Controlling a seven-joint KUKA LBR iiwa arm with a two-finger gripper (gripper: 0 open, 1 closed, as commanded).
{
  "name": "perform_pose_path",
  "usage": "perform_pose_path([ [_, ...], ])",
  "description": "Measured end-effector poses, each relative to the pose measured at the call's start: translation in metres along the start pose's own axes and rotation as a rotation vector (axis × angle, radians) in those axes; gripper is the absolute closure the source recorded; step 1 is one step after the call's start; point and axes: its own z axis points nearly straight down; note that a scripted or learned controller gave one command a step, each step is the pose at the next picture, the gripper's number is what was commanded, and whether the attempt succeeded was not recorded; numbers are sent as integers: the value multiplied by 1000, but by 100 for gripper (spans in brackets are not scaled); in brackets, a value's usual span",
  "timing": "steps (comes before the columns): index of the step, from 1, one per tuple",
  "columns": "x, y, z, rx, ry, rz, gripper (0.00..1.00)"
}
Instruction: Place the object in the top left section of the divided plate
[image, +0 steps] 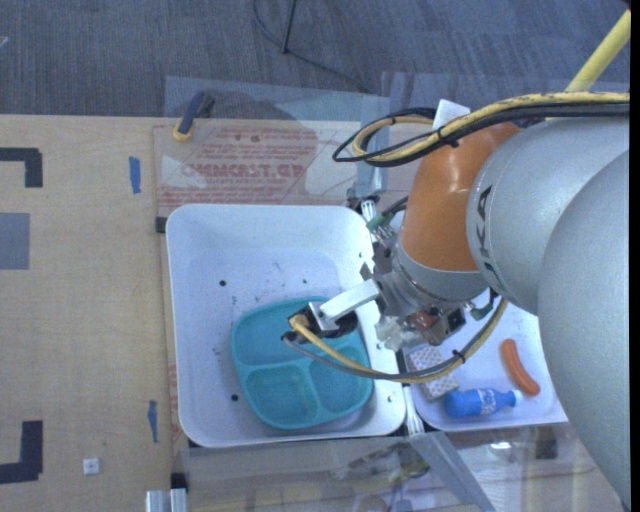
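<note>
Left bin (250, 250): teal divided plate (290, 392). Right bin (546, 406): blue bottle (478, 402), orange sausage (520, 367). Gripper (415, 330) between bins, grip state indiscernible.

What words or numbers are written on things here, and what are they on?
"CHEM...": red print on the brown sheet behind the left bin. The rest is too blurred to read.
Any print on the blue bottle in the right bin is too small to read.
No other writing is readable.

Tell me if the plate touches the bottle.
Apart. The camera view shows the plate in the left bin and the bottle in the right bin, a wide gap between them.
</note>
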Motion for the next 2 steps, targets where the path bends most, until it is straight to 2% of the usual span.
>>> perform_pose_path([
  [1, -28, 54, -12, -3, 4, 165, 100],
  [2, -21, 39, 7, -1, 3, 291, 100],
])
